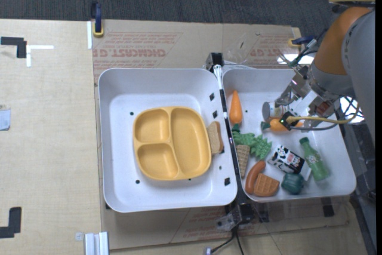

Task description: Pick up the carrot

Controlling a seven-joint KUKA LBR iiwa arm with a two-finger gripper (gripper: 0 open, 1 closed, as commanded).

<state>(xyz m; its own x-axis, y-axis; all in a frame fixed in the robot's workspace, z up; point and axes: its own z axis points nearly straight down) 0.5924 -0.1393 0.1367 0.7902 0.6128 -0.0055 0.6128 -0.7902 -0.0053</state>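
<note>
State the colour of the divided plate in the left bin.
Yellow; the divided plate shows best in the camera view.

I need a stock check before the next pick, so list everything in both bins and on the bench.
divided plate: 1, yellow, left bin
cracker: 1, tan, left bin, against the plate's right edge
carrot: 1, orange with a green top, right bin, by its left wall
leafy greens: 1, green, right bin, middle
waffle cone: 1, beige, below the greens
milk carton: 1, white and black, right bin
bottle: 1, green, right bin, right side
gripper: 1, grey, over the right bin
</note>
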